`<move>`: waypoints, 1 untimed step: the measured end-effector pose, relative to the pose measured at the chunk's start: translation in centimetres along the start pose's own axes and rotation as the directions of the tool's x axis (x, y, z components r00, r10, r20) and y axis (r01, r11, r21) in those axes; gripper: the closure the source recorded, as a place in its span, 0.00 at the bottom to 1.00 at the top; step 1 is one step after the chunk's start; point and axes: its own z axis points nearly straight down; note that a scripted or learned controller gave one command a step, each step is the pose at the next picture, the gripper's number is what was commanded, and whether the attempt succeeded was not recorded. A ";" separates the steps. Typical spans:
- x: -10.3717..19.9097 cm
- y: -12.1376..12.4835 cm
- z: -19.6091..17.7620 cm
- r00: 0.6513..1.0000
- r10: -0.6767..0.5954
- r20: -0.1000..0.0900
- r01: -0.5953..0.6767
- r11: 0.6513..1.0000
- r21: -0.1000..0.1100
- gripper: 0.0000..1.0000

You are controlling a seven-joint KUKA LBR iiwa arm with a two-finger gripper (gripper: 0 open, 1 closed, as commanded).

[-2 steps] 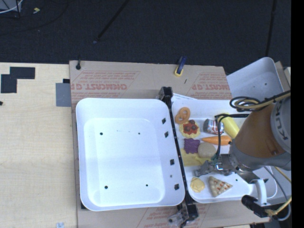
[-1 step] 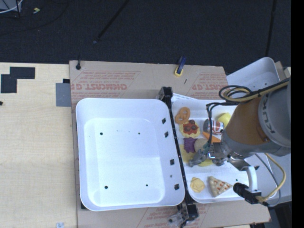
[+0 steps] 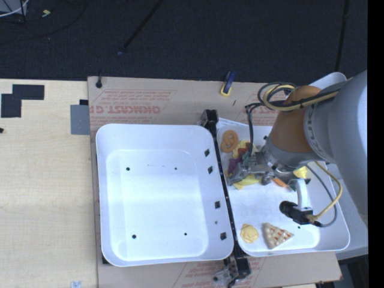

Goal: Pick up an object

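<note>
My gripper [image 3: 241, 171] is down in the right bin [image 3: 327, 240], at its upper left, among a small pile of toy food. An orange pretzel-like piece [image 3: 228, 140] lies just above it. Yellow pieces [image 3: 242, 185] and a dark red piece [image 3: 242, 153] crowd around the fingers. A yellow bit [image 3: 300, 172] and an orange bit [image 3: 279, 183] sit to the right of the wrist. Near the bin's front edge lie a round yellow cookie [image 3: 249, 233] and a pizza slice [image 3: 276, 235]. The arm's orange band [image 3: 294, 125] rises above the pile.
The left bin [image 3: 108, 161] is beside it, joined by a black divider with clips [image 3: 217, 173]. A black cable connector [image 3: 295, 212] hangs over the right bin's middle. A blue and yellow clamp [image 3: 227, 84] is at the board's far edge.
</note>
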 end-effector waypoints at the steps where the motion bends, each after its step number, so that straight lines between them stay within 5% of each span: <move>1: -0.2 -0.4 -0.9 1.000 0.003 -0.001 -0.003 1.000 0.008 1.00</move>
